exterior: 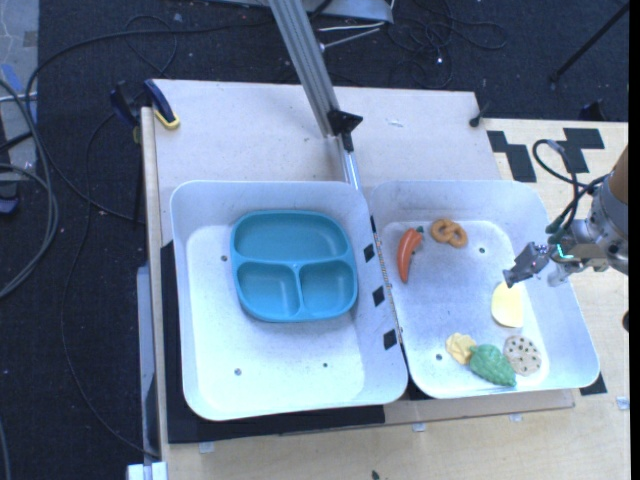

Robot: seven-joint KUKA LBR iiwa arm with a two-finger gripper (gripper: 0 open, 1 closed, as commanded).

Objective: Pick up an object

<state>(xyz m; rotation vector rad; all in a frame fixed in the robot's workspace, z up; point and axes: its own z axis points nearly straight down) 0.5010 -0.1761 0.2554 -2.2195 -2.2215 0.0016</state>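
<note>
My gripper [538, 273] hangs over the right edge of the right bin [470, 200], just above and to the right of a pale yellow oval piece [508, 306]. Its two dark fingers stand apart and open, with only bin floor showing between them. Further left in that bin lie an orange-red carrot with a green top [406, 254] and a brown pretzel [449, 233]. Near the bin's front sit a speckled cookie [522, 354], a green leafy piece [492, 365] and a small yellow piece [460, 346].
The left bin [200, 368] holds a blue divided plate [295, 266]. A slanted metal pole [305, 53] comes down to the bench at the bins' back junction. Black markers line the seam between the bins. Cables trail on the dark floor around the bench.
</note>
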